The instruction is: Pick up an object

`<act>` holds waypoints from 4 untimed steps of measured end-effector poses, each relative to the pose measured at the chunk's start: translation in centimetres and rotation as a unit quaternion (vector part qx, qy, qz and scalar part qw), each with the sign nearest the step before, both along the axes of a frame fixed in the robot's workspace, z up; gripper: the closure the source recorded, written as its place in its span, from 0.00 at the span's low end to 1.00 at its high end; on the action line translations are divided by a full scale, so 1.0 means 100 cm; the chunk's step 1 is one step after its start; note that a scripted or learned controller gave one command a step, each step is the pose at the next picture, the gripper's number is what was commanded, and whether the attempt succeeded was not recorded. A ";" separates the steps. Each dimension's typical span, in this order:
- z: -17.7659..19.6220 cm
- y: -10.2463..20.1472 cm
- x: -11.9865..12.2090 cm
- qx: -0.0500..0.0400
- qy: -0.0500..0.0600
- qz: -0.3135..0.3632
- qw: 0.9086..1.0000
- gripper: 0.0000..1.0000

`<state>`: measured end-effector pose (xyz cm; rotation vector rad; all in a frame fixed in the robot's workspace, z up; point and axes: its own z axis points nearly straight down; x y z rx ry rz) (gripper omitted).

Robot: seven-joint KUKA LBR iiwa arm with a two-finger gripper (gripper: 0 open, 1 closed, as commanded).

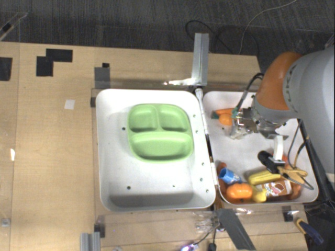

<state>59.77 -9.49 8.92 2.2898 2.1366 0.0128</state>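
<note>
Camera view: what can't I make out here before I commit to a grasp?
- Gripper: its state, and whether it touches the orange object beside it, too small to tell.
- Pile in the right bin: items overlap, some unidentifiable.
- Right bin's far side: hidden under the arm.

Lighting: even, bright, overhead. Left bin (110, 156): soft grey shadow along its near inner wall; mild glare on its white floor. Green tray (158, 131): sharp, faint sheen. Arm (309, 88) at right edge: slightly soft. Overall: moderate resolution, slightly grainy.
</note>
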 end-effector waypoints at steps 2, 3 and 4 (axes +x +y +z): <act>-0.002 0.011 0.060 0.001 0.007 -0.011 1.000 0.00; 0.094 0.035 0.044 0.001 0.005 -0.137 0.990 0.00; 0.094 0.035 0.043 0.001 0.006 -0.137 0.990 0.00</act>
